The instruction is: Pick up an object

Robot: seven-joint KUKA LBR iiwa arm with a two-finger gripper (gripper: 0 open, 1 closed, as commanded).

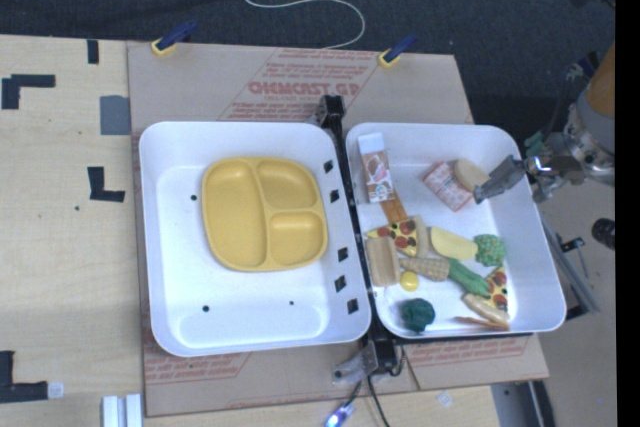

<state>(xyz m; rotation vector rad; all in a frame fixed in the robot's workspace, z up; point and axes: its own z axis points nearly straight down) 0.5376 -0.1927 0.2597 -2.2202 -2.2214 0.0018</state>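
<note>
1. Gripper (497, 181) at 3 o'clock edge of R bin (545, 310), over its upper-right corner. Can't tell its state; nothing seen in its grip.
2. Pink packet (441, 185) and pale bun-like piece (469, 175) just beside gripper, at its 9 o'clock.
3. Toy food heaped at R bin's 6 o'clock: broccoli (488, 248), pizza slice (497, 292), dark green lump (417, 313).
4. L bin (170, 315) holds yellow divided tray (265, 213), centre.

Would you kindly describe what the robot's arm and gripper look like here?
At the right edge, an orange band tops the arm's pale grey wrist. Below it sits a cluttered metallic grey gripper, ending in a dark, slim finger. Finer markings are too blurred to make out.
</note>
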